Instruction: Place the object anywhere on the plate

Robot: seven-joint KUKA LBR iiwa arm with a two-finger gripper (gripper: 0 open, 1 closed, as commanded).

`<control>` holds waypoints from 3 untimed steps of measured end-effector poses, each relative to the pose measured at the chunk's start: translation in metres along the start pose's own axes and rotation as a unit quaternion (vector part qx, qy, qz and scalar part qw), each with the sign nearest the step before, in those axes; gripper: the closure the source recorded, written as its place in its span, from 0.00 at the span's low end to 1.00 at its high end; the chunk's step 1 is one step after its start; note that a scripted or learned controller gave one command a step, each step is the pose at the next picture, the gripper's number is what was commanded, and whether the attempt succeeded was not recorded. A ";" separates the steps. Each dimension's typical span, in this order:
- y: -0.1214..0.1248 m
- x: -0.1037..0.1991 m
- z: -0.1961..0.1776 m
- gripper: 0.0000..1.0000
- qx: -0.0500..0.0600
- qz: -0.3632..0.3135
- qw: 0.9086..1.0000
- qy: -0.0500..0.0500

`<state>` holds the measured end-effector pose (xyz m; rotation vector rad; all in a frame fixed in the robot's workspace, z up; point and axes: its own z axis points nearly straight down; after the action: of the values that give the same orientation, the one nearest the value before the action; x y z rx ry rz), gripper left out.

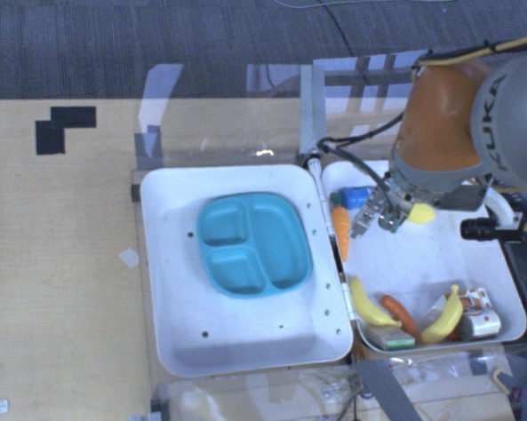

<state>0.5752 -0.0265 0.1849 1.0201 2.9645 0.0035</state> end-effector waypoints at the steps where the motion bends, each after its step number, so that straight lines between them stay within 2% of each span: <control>1: 0.030 0.028 0.000 1.00 0.000 0.150 0.989 0.000; 2: 0.118 0.041 -0.001 1.00 -0.001 0.013 1.000 0.000; 3: 0.164 0.066 0.006 1.00 -0.001 0.145 0.989 0.000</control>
<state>0.6239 0.1436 0.1792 1.4401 2.7856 0.0070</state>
